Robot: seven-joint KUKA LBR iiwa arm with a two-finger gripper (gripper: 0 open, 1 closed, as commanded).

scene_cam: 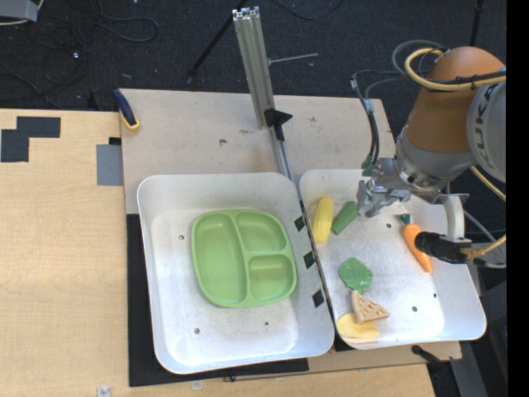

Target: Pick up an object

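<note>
**Claw low over the right bin, near its upper-left corner**

Hanging at the upper part of the right bin (463, 317), the claw (374, 198), with a green pea pod (345, 217) just beside it at the lower left. Not possible to tell whether touching. Lying close to the left wall, a yellow corn cob (323, 218). Resting toward the right rim, an orange carrot (417, 246). Crowding the lower-left corner, a green leaf piece (355, 272), a sandwich wedge (368, 308) and a yellow piece (357, 330). Staying bare, the middle and lower right of the floor. Sitting in the left bin (165, 321), a green divided plate (244, 257), with white floor open all around. Beyond the tabletop (190, 131), dark floor with cables.
</note>
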